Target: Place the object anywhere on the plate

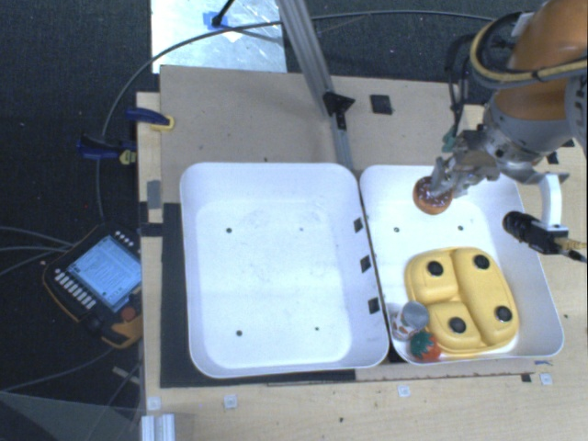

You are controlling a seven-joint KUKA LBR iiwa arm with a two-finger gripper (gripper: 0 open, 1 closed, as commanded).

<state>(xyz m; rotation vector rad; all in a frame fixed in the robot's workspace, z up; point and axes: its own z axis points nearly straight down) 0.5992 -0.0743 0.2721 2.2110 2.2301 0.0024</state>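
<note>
Gripper (445,184) lowered into right bin (390,211); finger state cannot be told. Small round brown object (431,198) directly beneath fingertips, touching. Yellow plate (464,299) well below gripper, apart.

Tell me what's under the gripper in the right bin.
A small round brownish object sits under the gripper on the right bin floor. The gripper covers its top.

We see the gripper (443,184) low in the right bin (390,211), near its far wall, directly over a small round brown object (432,200); finger state cannot be resolved. The yellow sectioned plate (462,299) lies in the same bin's near half, apart from the gripper. A small grey item (413,315) and a green-red item (422,344) sit just beside the plate's left edge.
</note>
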